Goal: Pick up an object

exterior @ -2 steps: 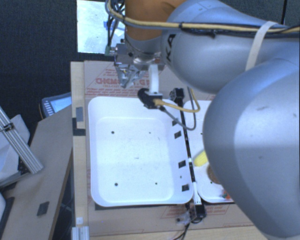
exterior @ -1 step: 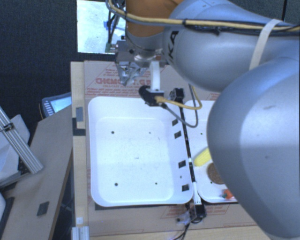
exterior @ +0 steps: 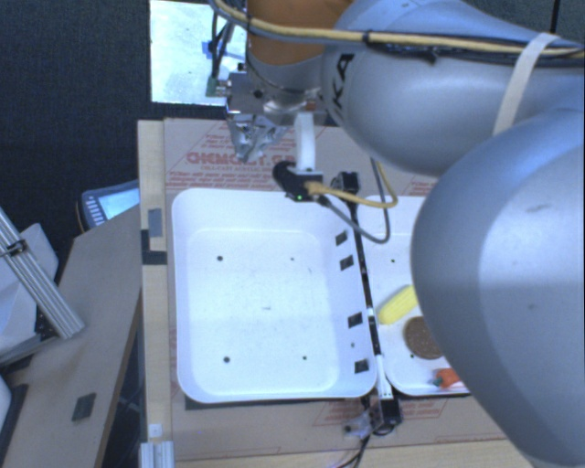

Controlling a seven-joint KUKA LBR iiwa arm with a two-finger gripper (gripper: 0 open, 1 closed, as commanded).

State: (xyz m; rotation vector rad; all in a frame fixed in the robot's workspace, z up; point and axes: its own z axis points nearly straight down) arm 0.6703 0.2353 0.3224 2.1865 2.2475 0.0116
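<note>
Two shallow white bins sat side by side on the bench. The left bin [exterior: 196, 302] lay fully exposed, its floor marked by small dark dots. The right bin [exterior: 402, 265] was largely hidden beneath the arm [exterior: 475, 210], whose grey housing covered the right side of the camera view, with an orange band [exterior: 283, 18] visible near the top edge.

The gripper [exterior: 249, 146] hung above the cardboard sheet [exterior: 201, 160] just beyond the far rim of the left bin, pointing downward. Its metal fingers converged toward their tips, and nothing was visible between them; whether they were fully closed could not be told at this resolution. A white bracket [exterior: 305, 146] and a black fitting [exterior: 291, 178] with a small green light were positioned just beside the gripper, with a yellow cable [exterior: 366, 196] and a dark cable leading away from them.

Three objects lay in the visible portion of the right bin, near its front-left corner. A yellow object [exterior: 396, 304] rested close to the divider between the bins. A round brown object [exterior: 421, 338] lay just beside it, toward the front. A small orange object [exterior: 445, 377] sat near the front rim, partly covered by the arm. All three were well apart from the gripper.
</note>
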